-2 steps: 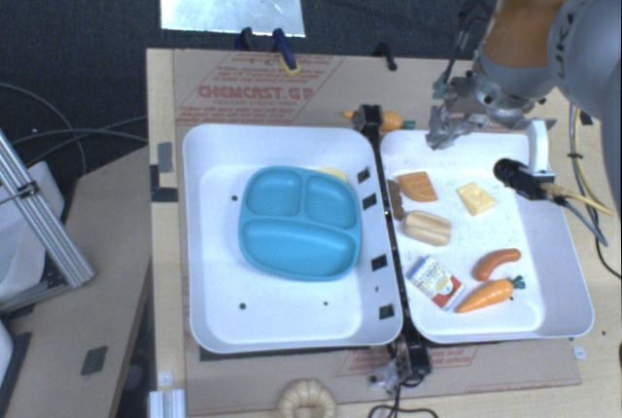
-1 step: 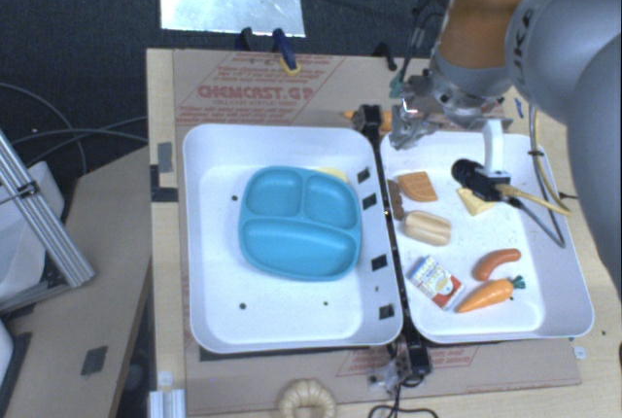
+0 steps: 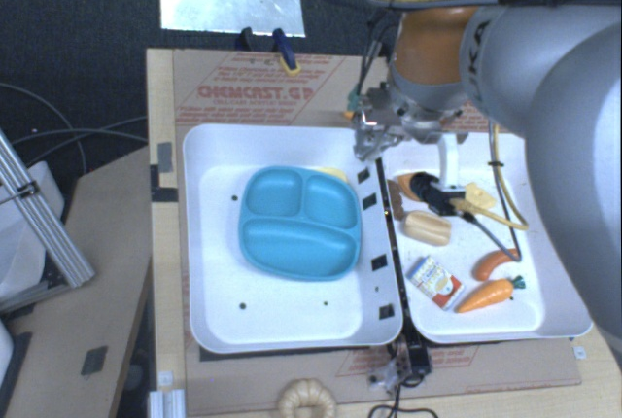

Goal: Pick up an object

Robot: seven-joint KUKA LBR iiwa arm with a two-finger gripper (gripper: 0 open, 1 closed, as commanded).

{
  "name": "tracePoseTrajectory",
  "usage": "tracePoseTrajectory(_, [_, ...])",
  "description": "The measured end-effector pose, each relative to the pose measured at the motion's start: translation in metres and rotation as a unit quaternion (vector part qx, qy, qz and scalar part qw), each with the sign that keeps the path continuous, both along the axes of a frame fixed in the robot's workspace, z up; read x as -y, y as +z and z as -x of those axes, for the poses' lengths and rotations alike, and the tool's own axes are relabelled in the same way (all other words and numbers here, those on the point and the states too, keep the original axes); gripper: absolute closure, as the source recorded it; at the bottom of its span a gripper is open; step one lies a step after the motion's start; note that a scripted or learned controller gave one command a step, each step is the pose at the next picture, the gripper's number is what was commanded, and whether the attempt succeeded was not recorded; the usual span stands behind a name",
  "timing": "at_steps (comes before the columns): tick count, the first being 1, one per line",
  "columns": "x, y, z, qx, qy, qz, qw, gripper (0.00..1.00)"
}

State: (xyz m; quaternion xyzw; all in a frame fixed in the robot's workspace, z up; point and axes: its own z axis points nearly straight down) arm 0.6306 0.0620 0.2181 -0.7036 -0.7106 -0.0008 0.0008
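A: Objects, left to right? Blue divided plate (image 3: 299,223) in left bin (image 3: 209,309).
B: Right bin (image 3: 544,314): bread roll (image 3: 428,228), small carton (image 3: 433,280), two carrots (image 3: 490,294) near front.
A: Tool (image 3: 367,142)?
B: Above the bins' divider at the back; can't tell its state.

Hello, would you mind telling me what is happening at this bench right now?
A grey KUKA arm reaches in from the right, its gripper hanging over the divide between the two bins, holding nothing visible. The left bin holds a blue divided plate. The right bin holds toy food, including a carrot and a bread roll.
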Motion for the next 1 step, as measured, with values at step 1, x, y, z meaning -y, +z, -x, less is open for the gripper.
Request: tracePoseTrajectory(1, [-0.0398, 0.0087, 0.0051, 0.001, -0.001, 0.0003, 1.0000, 1.00])
